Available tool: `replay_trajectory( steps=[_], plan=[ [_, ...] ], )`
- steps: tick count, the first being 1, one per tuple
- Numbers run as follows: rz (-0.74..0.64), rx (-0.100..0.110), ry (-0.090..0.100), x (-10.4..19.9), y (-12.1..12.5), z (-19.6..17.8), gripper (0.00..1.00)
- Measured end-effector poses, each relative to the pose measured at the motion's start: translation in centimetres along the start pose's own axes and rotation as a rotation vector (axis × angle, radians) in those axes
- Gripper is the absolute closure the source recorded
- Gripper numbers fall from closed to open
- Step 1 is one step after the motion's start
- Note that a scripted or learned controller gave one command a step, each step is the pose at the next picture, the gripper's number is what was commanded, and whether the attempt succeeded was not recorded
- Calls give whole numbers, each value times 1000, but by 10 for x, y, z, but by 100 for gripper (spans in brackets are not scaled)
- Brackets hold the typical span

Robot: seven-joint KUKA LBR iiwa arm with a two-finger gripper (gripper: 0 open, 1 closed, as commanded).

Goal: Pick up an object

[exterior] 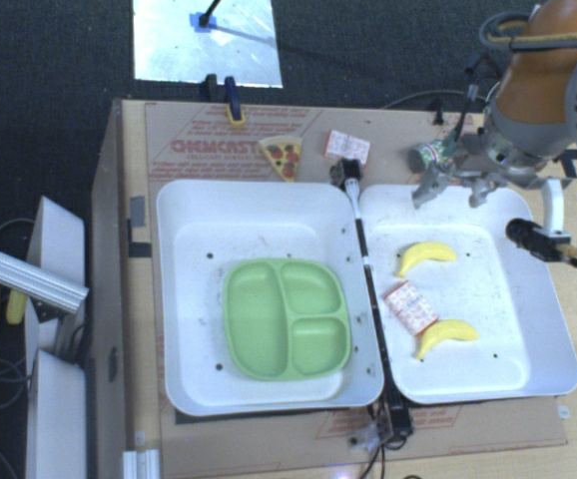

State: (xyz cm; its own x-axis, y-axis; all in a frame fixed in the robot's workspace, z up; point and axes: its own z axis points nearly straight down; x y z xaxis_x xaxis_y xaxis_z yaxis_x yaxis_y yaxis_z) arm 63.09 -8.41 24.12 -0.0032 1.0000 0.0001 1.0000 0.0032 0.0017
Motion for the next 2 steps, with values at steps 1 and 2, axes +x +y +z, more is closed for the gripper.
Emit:
replay_trajectory(
  steps=[1, 2],
  plan=[
    [2, 4, 0, -3, -33, 96, 0],
    [1, -19, -7, -18, 3, 148, 0]
  ],
)
